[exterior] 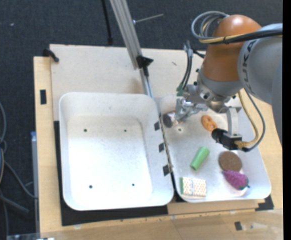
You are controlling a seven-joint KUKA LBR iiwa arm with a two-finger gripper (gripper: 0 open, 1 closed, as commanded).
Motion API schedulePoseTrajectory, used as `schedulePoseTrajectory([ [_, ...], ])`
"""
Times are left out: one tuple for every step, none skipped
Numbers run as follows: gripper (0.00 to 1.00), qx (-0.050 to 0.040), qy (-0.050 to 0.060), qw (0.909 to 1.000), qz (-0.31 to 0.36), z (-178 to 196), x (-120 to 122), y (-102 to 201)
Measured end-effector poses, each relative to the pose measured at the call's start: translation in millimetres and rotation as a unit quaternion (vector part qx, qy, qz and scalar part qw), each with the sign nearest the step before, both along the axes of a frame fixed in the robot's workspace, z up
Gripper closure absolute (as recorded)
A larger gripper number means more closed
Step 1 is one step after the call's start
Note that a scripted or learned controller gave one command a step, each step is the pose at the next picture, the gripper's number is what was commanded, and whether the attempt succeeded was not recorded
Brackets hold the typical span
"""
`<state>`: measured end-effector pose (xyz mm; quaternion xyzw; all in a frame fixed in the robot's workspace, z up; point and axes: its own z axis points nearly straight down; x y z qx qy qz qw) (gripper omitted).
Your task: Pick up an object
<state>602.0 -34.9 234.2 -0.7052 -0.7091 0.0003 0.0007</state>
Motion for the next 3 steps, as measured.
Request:
schedulePoseTrajectory([
  [1.00,0.0008,-0.001,1.0000,0.001,8,-23,43],
  [1.00,0.0011,-0.001,1.0000,0.002,10,-38,105],
  [0.00,0.0003,-0.001,1.0000,-0.003,9,-37,100],
])
